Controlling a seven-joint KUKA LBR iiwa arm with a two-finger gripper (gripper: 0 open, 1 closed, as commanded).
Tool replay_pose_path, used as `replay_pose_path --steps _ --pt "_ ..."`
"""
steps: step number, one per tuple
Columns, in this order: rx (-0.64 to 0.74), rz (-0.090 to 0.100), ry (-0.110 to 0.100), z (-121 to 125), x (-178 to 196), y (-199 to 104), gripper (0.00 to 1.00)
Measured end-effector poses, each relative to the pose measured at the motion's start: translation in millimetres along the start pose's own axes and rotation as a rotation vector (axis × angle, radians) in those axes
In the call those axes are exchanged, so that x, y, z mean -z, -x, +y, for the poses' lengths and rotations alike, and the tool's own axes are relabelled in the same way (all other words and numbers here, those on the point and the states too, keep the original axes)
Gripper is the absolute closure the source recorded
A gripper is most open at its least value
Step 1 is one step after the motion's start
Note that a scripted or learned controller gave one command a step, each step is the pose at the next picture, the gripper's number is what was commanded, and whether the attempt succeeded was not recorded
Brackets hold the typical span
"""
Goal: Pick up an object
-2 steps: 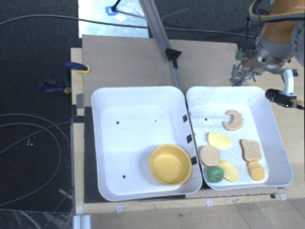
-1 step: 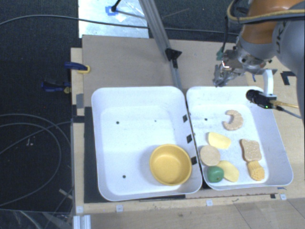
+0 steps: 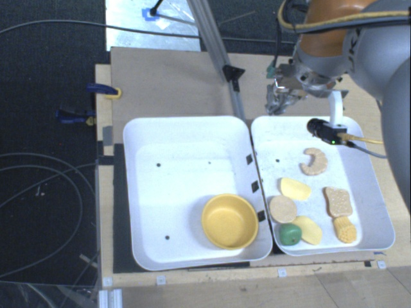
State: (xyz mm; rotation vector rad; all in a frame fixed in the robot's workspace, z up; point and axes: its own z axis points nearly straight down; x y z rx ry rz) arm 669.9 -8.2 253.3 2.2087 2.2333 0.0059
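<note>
The likeliest pick, to my eye, is one of the small play-food pieces lying loose in the right bin [image 3: 369,172]. A crescent-shaped pastry [image 3: 314,162] sits toward the far middle. Nearer are a pale yellow wedge [image 3: 295,188], a round tan biscuit [image 3: 282,208], a green piece [image 3: 290,234] touching another yellow piece [image 3: 309,230], a slice of toast [image 3: 338,201] and a small orange waffle-like piece [image 3: 345,230]. They all look light and rigid, probably smooth plastic, so I'd expect them to skid or pop out under a glancing pinch. The crescent stands apart from its neighbours and seems the easiest to take, across its narrow middle. The nearer cluster is crowded, and the fingers could nudge a neighbour.

In the left bin [image 3: 148,140] a yellow bowl [image 3: 229,220] sits upright at the near right corner; its thin rim would be the place to grip.

The gripper [image 3: 279,101] hangs above the far edge of the right bin, holding nothing I can see; how wide it stands, I cannot tell.
</note>
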Motion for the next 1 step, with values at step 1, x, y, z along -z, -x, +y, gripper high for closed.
replay_pose_path --steps 1 --pt "0.0 0.0 -0.001 -2.1 2.7 -55.1 1.0"
